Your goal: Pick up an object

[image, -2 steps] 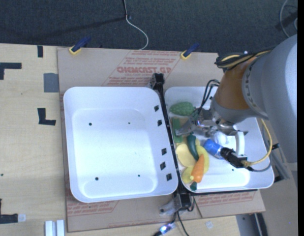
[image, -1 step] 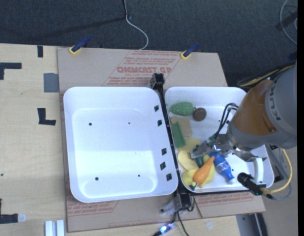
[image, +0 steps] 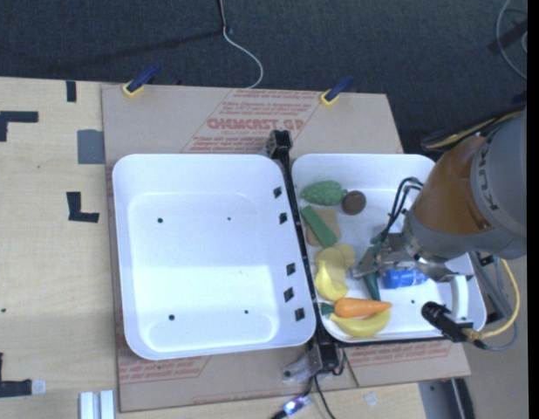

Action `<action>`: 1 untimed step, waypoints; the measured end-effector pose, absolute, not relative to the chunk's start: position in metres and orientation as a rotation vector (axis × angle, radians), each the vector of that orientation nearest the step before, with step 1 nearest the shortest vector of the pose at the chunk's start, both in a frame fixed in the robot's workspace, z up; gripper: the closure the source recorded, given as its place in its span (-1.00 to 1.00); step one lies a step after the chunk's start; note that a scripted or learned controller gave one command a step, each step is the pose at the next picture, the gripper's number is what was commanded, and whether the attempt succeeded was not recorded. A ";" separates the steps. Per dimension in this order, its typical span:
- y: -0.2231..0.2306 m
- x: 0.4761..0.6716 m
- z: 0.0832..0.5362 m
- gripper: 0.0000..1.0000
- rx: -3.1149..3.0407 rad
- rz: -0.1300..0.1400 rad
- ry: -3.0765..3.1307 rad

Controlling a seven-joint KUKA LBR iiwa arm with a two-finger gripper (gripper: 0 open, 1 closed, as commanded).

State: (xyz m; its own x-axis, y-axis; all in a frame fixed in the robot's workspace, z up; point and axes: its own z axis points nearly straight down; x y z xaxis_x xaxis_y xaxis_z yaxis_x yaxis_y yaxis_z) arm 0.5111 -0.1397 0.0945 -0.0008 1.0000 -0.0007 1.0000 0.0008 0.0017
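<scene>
The right bin (image: 409, 162) holds several small objects. A green lumpy piece (image: 323, 192) and a brown ball (image: 353, 202) lie at its far side. A green stick (image: 319, 225) and a pale yellow piece (image: 332, 269) lie along its left wall. An orange carrot (image: 361, 305) rests on a yellow banana (image: 364, 323) at the near edge. A blue object (image: 400, 278) lies just right of my gripper (image: 371, 266). The gripper is low in the bin's middle, above a dark green piece (image: 371, 286), and whether it touches either one is unclear.
The left white bin (image: 130, 234) stands beside the right one, with a black clip divider (image: 291, 234) between them. Both sit on a cardboard sheet (image: 243, 120). The arm's grey and orange body (image: 461, 199) covers the right bin's right side.
</scene>
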 end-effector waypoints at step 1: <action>-0.141 0.596 0.084 1.00 2.213 0.003 2.224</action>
State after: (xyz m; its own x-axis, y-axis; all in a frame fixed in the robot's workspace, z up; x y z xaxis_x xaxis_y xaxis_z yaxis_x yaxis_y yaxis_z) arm 0.5960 -0.1415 0.0841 -0.0048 1.0000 -0.0016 1.0000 0.0048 0.0046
